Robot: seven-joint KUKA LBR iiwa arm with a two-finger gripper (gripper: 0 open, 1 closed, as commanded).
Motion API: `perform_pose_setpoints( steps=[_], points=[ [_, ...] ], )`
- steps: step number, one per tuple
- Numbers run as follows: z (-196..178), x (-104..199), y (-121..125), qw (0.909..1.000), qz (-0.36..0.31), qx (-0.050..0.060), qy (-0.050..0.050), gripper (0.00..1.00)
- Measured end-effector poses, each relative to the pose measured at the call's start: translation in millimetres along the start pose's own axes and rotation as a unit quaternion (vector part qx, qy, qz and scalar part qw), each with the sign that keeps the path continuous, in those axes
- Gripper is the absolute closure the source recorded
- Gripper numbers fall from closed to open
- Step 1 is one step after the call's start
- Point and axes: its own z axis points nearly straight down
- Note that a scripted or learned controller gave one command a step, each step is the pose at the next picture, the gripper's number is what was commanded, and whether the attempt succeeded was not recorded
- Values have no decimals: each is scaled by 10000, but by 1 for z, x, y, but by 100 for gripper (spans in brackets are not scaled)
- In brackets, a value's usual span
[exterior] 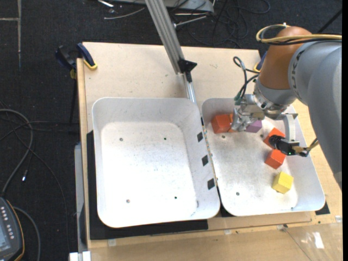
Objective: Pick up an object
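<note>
1. The pincer [240, 125] is low in the right bin [244, 194], at its 12 o'clock end.
2. An orange block [220, 123] lies touching its 9 o'clock side.
3. Finger spread: cannot tell.

Two white bins, the left bin [144, 162] and the right bin [244, 184], both speckled with dark flecks, are sitting on a pale tan bench [136, 69]. In the right bin, an orange block [221, 123], a purple block [254, 126], a red-orange block [274, 159] and a yellow block [282, 182] are showing. The arm [304, 64] is showing grey with an orange band.
</note>
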Motion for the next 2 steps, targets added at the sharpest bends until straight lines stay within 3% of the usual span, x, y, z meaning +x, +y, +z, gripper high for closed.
perform_pose_setpoints(
  steps=[1,2],
  points=[
    [0,-1,-1,10000,-3,39,-8,0],
    [13,-6,2,10000,49,-18,-4,0]
  ],
)
